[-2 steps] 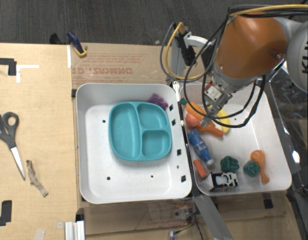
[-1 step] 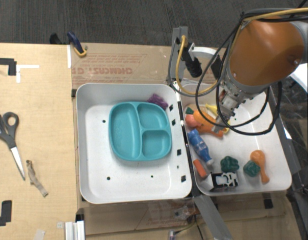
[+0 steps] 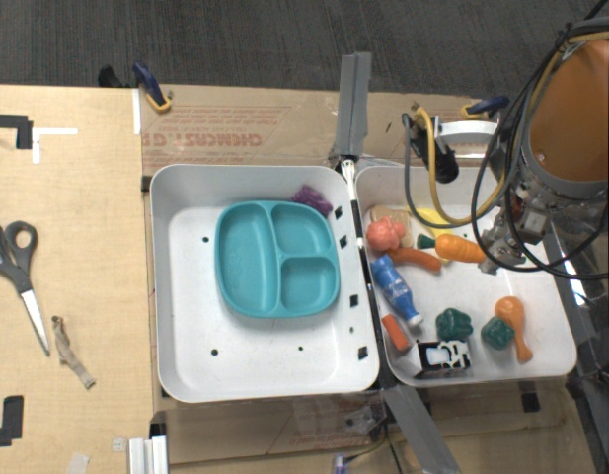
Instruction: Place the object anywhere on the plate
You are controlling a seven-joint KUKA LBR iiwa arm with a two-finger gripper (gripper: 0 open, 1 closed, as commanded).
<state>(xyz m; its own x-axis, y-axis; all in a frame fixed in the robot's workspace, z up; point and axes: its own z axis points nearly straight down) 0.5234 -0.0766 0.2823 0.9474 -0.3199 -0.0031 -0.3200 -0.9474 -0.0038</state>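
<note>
The teal plate (image 3: 278, 260), split into three compartments, lies in the left bin (image 3: 186, 294) with nothing on it. A small purple object (image 3: 312, 198) rests just beyond the plate's far right corner. My gripper (image 3: 496, 250) hangs low over the right bin (image 3: 556, 349), under the orange wrist and looped cables. It is right at the right end of an orange carrot-like toy (image 3: 458, 248). Whether that toy is gripped is hidden by the wrist.
The right bin holds several toys: a pink peach (image 3: 386, 233), a thin orange piece (image 3: 415, 258), a blue bottle (image 3: 395, 289), two green pieces (image 3: 453, 322), an orange drumstick (image 3: 514, 321) and a black-and-white car (image 3: 444, 356). Scissors (image 3: 23, 275) lie on the bench at left.
</note>
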